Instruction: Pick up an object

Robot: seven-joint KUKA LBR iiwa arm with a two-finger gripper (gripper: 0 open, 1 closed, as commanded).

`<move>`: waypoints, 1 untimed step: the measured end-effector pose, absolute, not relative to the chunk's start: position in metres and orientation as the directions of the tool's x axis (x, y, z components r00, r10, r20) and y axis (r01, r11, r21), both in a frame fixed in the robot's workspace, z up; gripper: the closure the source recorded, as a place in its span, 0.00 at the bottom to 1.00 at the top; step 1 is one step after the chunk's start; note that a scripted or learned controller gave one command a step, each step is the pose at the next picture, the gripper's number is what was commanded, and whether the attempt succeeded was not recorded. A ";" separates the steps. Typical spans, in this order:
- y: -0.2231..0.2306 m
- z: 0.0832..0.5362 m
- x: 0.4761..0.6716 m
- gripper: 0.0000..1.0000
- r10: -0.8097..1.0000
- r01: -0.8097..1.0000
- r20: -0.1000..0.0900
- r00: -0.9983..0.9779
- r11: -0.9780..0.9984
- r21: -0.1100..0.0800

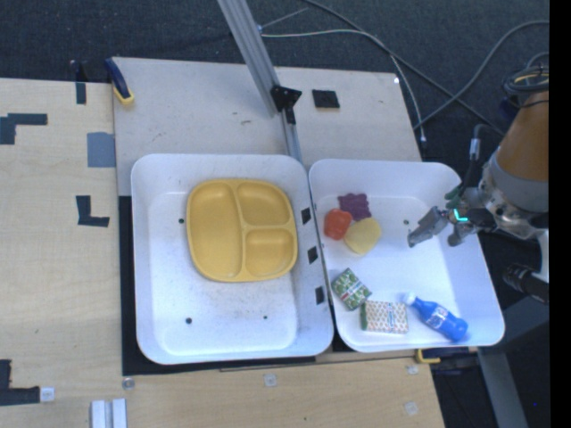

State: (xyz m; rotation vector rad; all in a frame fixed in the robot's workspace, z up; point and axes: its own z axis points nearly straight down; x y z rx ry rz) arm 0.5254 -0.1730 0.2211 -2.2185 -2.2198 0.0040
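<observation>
The right bin (446,266) holds several small objects: a purple grape bunch (354,204), an orange-red fruit (337,224), a yellow fruit (363,235), a green packet (350,288), a small printed carton (384,316) and a blue bottle (440,318) lying near the front right corner. My gripper (441,226) hangs over the right part of this bin, to the right of the yellow fruit and apart from it. Its two fingers stand spread, with nothing between them.
The left bin (161,266) bears a yellow compartment tray (242,230). A slanted metal pole (252,43) rises behind the bins. Cables run across the dark floor at the back right. A blue-and-yellow clamp (118,80) sits at the bench's back left.
</observation>
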 end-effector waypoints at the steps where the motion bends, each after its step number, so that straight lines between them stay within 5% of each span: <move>1: -0.173 0.222 0.526 0.00 1.000 1.000 0.000 -0.001 0.001 -0.002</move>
